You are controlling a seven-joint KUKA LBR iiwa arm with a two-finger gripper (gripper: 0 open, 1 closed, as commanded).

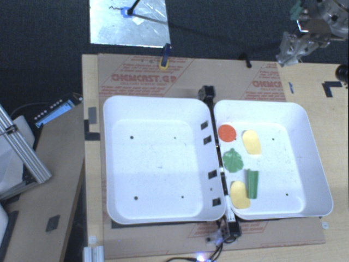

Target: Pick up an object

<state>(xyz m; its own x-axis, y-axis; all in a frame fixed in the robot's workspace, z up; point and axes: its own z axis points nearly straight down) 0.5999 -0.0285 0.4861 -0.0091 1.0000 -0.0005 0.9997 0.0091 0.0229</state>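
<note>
The right bin (305,146) holds several small objects along its left side: a red-orange disc (227,132), a pale yellow oval piece (251,142), a green leafy piece (232,160), a green stick (252,183) and a yellow rounded piece (239,194). My gripper (290,51) hangs high at the top right, well above and behind the right bin, far from all of the objects. Nothing shows between its fingers.
The left bin (155,157) sits beside the right one, joined by a black hinge strip (215,157). Both rest on a cardboard sheet (142,75). A shiny metal plate (128,15) lies at the back left. Metal rails (22,152) stand at the left.
</note>
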